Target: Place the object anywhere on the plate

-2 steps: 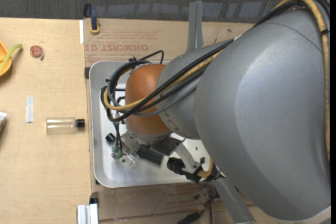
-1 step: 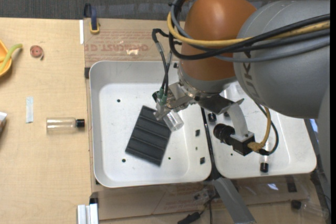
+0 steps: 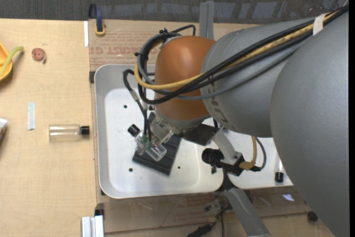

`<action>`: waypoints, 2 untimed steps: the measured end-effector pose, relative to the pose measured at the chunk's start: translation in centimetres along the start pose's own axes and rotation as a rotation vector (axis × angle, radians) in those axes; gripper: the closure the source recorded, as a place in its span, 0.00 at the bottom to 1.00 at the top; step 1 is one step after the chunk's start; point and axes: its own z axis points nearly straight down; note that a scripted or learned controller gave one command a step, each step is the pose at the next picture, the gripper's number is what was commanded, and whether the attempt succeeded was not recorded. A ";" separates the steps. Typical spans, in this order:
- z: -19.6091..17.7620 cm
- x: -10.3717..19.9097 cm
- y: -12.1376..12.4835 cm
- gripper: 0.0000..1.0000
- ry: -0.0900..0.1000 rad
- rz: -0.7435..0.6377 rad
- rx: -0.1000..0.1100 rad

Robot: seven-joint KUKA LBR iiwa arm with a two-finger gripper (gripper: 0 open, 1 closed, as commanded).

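Gripper (image 3: 150, 144) low in the left bin (image 3: 111, 119), directly over the near-left end of a dark flat slab (image 3: 166, 155) that runs up-right under the wrist; whether it grips anything can't be judged here, arm hiding much of the bin, no plate identified

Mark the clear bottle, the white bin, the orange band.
clear bottle (image 3: 66, 131), camera view, mid body
white bin (image 3: 101, 119), camera view, left rim
orange band (image 3: 177, 80), camera view, top of dome
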 end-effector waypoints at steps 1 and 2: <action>-23.6 -5.1 4.3 1.00 -0.004 -0.394 -0.005; -1.3 0.1 2.5 1.00 -0.001 -0.307 -0.002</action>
